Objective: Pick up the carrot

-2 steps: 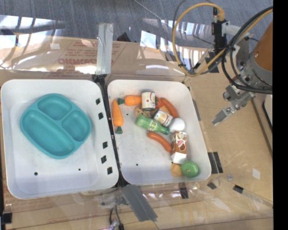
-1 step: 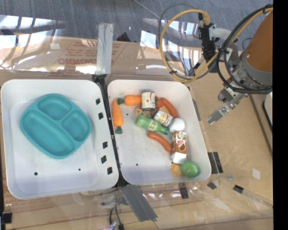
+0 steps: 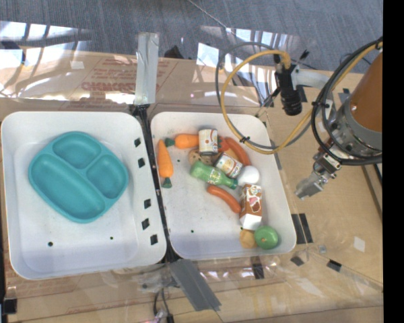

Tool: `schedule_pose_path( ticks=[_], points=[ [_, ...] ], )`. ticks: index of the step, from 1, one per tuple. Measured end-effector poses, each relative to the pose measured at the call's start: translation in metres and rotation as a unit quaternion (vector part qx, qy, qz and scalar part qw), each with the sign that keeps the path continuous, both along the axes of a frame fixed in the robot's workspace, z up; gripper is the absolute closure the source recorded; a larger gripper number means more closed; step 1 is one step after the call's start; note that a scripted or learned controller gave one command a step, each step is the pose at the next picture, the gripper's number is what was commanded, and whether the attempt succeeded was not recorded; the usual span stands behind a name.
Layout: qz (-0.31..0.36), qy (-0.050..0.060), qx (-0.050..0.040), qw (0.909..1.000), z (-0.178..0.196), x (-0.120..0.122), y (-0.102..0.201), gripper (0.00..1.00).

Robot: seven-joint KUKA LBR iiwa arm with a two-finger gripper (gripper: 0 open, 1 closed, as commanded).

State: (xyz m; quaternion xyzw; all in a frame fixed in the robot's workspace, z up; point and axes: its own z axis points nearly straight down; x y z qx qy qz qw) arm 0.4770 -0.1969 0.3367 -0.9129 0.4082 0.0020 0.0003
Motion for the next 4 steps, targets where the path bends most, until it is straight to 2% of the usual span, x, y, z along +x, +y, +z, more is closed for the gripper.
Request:
schedule_pose_path(
  ticks=[1, 2, 3, 4],
  points=[
    [0.210, -0.005, -0.0010, 0.9777, 0.049, 0.024, -0.006, 1.00],
    [0.317, -0.005, -0.0002, 0.9484, 0.087, 0.037, -0.012, 1.00],
    [0.319, -0.003, 0.0045, 0.9477, 0.045, 0.115, -0.010, 1.00],
    [0.316, -0.002, 0.0025, 0.9487, 0.027, 0.067, -0.013, 1.00]
  ],
)
